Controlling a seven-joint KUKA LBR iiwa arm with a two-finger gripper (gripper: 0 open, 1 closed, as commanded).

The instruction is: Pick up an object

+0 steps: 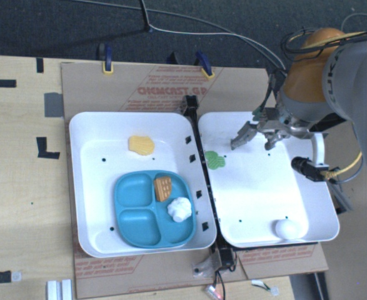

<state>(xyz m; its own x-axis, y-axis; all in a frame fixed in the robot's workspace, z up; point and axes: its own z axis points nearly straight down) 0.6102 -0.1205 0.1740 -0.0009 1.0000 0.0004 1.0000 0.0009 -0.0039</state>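
A: What is seen nearest?

B: A white round ball (289, 229) in the right white bin (308, 186), and a blue divided plastic tray (133, 217) in the left white bin (86, 167).

A: Farther back?

B: A small green leafy piece (214, 160), a yellow lump (141, 145), and the two-finger gripper (256, 141), spread apart and grasping nothing.

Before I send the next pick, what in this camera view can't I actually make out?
- Gripper height over the right bin: the slanted top-down camera view cannot settle it.
- Green object: too small and blurred to identify; it lies against the divider.
- White ball: blends into the white bin floor, outline faint.
- White lump on the blue tray: no detail visible.
- Arm: cut off by the right edge.
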